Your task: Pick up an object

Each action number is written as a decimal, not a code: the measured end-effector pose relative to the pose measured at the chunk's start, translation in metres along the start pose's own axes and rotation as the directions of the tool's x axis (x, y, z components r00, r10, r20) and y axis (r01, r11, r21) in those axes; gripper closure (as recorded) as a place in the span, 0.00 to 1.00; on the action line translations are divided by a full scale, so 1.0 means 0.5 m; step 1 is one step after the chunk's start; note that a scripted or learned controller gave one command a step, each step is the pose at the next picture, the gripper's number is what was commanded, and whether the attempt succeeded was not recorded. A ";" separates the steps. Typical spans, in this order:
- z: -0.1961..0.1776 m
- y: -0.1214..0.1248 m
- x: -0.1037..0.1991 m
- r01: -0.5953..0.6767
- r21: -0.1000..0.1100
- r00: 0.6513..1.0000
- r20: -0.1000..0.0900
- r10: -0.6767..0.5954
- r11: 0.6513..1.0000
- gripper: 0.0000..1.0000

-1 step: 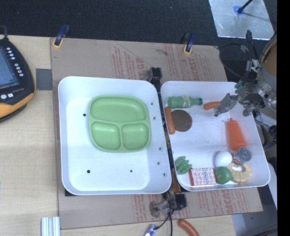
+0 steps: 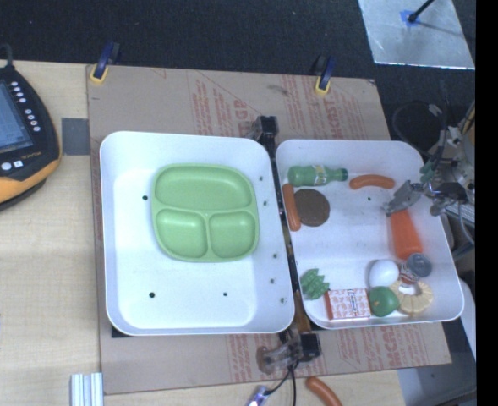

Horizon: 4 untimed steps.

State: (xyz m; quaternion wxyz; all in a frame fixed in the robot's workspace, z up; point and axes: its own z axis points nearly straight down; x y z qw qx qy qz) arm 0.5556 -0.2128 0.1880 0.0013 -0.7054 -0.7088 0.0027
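My gripper (image 2: 407, 194) at right bin's (image 2: 350, 214) far right edge, just above the orange carrot (image 2: 405, 233) | finger state: cannot tell | nothing seen held | green bottle (image 2: 315, 175), sausage (image 2: 372, 181), brown disc (image 2: 311, 207) near bin's top | green divided plate (image 2: 205, 211) in left bin (image 2: 130, 252)

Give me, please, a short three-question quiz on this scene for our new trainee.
1. True or false: the green tray lies in the right bin.
2. Which lies nearest the gripper? A. bottle B. carrot C. box
3. Fill in: the brown disc touches a ____ on its left.

Key: 1. false, it lies in the left bin; 2. B; 3. sausage.
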 end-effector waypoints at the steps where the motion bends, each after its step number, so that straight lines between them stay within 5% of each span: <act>1: 0.187 0.033 0.003 0.002 -0.001 1.000 -0.001 -0.002 1.000 0.00; 2: 0.166 0.034 0.001 0.005 -0.001 1.000 0.001 -0.005 1.000 1.00; 3: 0.165 0.014 0.188 0.002 -0.001 1.000 -0.001 -0.002 1.000 1.00; 4: -0.010 0.137 0.321 -0.001 -0.003 1.000 -0.003 0.001 1.000 1.00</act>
